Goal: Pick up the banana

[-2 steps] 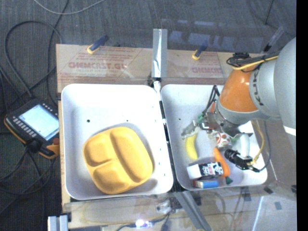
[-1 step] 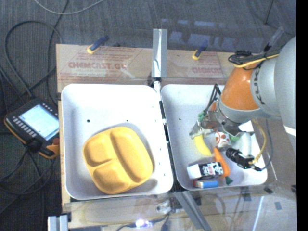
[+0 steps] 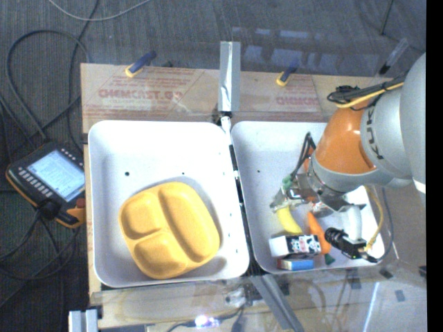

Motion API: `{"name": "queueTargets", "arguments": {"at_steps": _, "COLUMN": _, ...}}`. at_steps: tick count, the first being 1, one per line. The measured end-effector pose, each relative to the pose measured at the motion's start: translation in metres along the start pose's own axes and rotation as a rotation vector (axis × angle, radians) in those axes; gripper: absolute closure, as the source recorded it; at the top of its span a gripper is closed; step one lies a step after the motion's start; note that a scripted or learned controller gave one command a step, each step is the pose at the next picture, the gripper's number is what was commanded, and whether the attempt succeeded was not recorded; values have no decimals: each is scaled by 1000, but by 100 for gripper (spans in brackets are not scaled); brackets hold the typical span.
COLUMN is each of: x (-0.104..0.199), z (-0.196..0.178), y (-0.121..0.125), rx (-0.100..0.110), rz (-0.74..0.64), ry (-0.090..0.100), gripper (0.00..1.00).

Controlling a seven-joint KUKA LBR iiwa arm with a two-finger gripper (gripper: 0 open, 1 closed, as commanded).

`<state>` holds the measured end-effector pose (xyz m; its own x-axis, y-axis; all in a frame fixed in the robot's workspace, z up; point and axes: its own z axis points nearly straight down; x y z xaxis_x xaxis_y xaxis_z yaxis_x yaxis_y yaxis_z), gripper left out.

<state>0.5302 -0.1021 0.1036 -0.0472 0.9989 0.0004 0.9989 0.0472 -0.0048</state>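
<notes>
Down at the front edge of the right bin lies a small clutter: a white box with dark print, a flat blue-and-red item just in front of it, and an orange carrot-like piece slanting beside them. Just behind these, the banana lies on the bin floor, yellow, its near end almost touching the white box. Directly above its far end sits the gripper, hanging under the orange-banded wrist that comes in from the right; it looks to be right at the banana, but I cannot tell whether it is open or closed, or whether it touches the fruit at all. Over in the left bin, well apart from all this, a yellow divided tray rests alone. Both bins share the brown tabletop.
</notes>
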Motion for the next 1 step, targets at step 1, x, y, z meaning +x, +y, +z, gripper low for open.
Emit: {"name": "queueTargets", "arguments": {"at_steps": 1, "x": 59, "z": -79, "y": 40, "rx": -2, "rz": 91, "ry": -1, "gripper": 100}}
